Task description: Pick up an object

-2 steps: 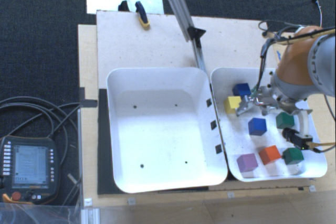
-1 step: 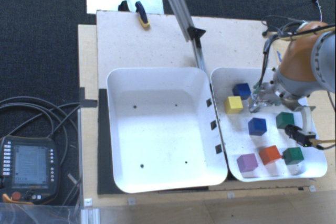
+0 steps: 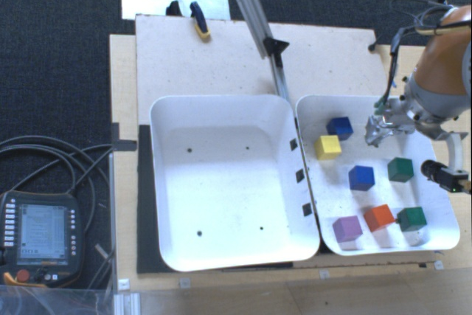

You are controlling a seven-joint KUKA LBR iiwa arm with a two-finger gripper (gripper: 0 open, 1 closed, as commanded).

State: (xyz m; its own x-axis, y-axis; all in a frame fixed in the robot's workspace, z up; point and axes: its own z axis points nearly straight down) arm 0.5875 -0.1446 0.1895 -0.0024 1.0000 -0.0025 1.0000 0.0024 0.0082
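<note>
Blocks (image 3: 361,177) are sitting close together; your gripper (image 3: 376,133), grip state unclear, is hovering and possibly risking nudging the blue cube (image 3: 340,127).

Bright, even overhead light; the white bins (image 3: 221,181) nearly wash out, cubes cast soft short shadows, and focus is slightly soft throughout.

You've got 2 white bins (image 3: 228,114). Cubes total 7: 2 blue (image 3: 339,127), 2 green (image 3: 400,170), 1 yellow (image 3: 328,147), 1 orange (image 3: 380,217), 1 purple (image 3: 347,229). 1 teach pendant (image 3: 40,236) at 8 o'clock.
</note>
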